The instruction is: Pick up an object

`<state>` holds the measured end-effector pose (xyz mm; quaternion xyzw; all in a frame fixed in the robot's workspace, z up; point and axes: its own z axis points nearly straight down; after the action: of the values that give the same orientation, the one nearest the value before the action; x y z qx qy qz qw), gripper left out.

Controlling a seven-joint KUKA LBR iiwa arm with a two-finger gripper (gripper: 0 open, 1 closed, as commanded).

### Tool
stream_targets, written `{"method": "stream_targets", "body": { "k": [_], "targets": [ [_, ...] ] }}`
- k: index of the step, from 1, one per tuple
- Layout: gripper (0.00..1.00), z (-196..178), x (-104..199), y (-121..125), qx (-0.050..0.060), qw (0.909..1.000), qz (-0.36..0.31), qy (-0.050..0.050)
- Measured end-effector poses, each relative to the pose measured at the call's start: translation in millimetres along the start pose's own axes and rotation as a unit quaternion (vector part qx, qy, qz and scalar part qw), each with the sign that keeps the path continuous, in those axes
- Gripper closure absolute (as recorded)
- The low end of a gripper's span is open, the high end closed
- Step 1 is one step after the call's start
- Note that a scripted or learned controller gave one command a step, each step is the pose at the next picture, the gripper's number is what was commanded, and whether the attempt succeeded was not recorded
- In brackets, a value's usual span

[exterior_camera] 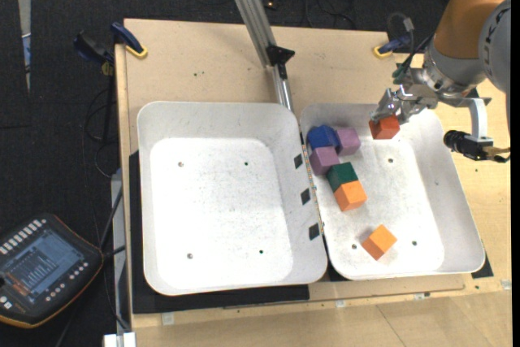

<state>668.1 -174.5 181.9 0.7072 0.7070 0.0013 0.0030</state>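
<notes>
Over the far right corner of the right bin [455, 199], the pincer [396, 111] seems to hold a red block [385, 127] between its fingers, lifted a little above the bin floor. I judge the picking step nearly done; the next move calls for a steady rise, so the block does not slip.

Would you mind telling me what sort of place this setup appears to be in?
Most likely a robotics lab or test cell. A plywood bench bears two white bins, a teach pendant lies beside it, and the arm's claw holds a red block over the right bin.
</notes>
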Motion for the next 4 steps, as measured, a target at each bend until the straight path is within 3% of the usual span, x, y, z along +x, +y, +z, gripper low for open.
{"method": "stream_targets", "body": {
  "k": [1,4],
  "targets": [
    [1.0,-53,0,2,0.0,1.0,-0.001,0.0],
    [1.0,-48,157,-2,0.004,1.0,-0.004,0.002]
  ]
}}
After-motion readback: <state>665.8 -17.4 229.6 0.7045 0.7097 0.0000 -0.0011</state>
